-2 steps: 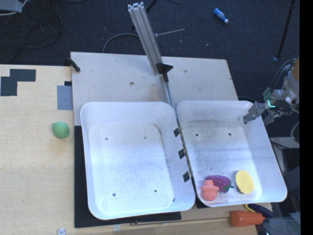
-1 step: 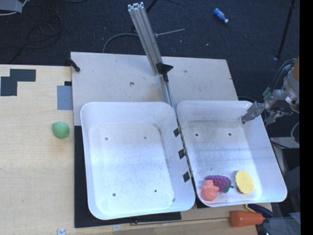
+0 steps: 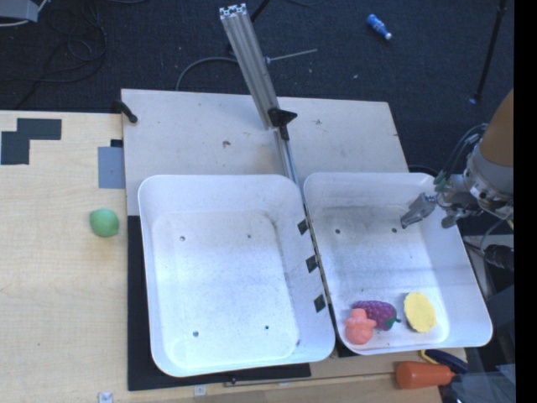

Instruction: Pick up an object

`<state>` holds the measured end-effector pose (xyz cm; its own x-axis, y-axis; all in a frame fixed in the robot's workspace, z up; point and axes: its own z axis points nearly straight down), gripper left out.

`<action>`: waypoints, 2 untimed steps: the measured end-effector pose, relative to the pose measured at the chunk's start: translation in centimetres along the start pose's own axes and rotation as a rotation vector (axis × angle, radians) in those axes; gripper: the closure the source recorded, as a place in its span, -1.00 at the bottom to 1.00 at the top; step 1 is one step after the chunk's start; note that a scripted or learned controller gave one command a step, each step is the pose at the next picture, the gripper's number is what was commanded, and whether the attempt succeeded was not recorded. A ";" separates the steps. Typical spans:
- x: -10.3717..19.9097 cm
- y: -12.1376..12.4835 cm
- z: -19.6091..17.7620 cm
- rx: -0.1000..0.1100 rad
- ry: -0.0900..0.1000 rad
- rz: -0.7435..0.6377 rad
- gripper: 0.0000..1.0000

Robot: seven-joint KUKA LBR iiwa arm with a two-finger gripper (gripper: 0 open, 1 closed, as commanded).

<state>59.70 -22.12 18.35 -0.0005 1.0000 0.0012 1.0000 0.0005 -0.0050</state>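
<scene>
Three small objects lie in the front corner of the right bin (image 3: 336, 200): a purple lumpy toy (image 3: 376, 311), an orange-pink toy (image 3: 359, 328) touching it on the left, and a yellow oval piece (image 3: 419, 311) on the right. My gripper (image 3: 433, 214) hangs over the far right rim of that bin, well behind the three objects. Its two grey fingers (image 3: 414, 211) stand apart, open, with nothing between them. The left bin (image 3: 151, 193) sits beside it.
A green ball (image 3: 104, 222) rests on the wooden table left of the bins. An orange object (image 3: 424, 374) lies on the bench in front of the right bin. An aluminium rail (image 3: 256, 65) slants up from between the bins.
</scene>
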 end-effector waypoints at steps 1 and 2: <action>0.1 -0.7 4.5 -0.001 0.000 0.000 -1.00; 0.2 -0.7 9.4 -0.003 -0.001 0.000 -1.00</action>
<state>58.96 -21.94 8.99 -0.0007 1.0000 0.0003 1.0000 0.0007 -0.0016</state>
